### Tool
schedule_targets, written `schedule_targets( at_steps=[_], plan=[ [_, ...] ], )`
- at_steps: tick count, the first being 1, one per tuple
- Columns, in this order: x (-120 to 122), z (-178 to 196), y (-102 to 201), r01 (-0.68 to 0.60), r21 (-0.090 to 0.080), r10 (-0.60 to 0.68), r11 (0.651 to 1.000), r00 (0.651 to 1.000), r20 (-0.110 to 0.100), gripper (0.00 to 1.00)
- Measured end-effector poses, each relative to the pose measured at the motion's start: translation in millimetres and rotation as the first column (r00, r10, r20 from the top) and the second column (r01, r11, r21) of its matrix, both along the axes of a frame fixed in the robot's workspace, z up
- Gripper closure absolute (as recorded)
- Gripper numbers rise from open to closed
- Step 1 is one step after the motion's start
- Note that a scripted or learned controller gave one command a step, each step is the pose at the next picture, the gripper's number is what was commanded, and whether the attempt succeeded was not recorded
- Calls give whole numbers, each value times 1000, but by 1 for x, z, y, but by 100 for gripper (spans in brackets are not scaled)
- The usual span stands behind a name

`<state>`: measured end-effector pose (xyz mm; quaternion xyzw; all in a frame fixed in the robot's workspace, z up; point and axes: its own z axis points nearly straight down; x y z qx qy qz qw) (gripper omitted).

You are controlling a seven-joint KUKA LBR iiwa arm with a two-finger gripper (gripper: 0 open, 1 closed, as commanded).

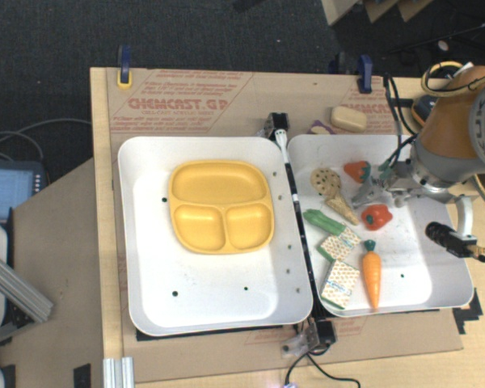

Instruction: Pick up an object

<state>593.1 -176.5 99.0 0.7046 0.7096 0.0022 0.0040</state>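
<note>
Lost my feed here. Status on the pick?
Gripper low in right bin, among the toys. Nearest: red tomato, not seen held. Carrot, green pod crowd close.

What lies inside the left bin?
The left bin holds one yellow tray with three compartments, nothing in them. The tray covers the bin floor beneath it, so that part is hidden.

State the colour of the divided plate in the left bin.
Yellow: the divided plate shows best in the camera view.

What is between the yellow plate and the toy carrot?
In the camera view, two checkered crackers sit between the yellow three-part plastic plate and the orange toy carrot.
</note>
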Motion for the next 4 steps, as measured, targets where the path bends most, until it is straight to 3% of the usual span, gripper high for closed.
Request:
schedule_targets(
  at_steps=[1,2,3,4],
  plan=[
    [-45,-10,23,11,0,-11,1000,1000,4,0],
    [26,-14,67,0,2,0,1000,1000,-1,0],
    [-32,-15,32,11,4,-11,1000,1000,-15,0],
    [-29,-4,33,8,2,-8,1000,1000,-8,100]
  ],
)
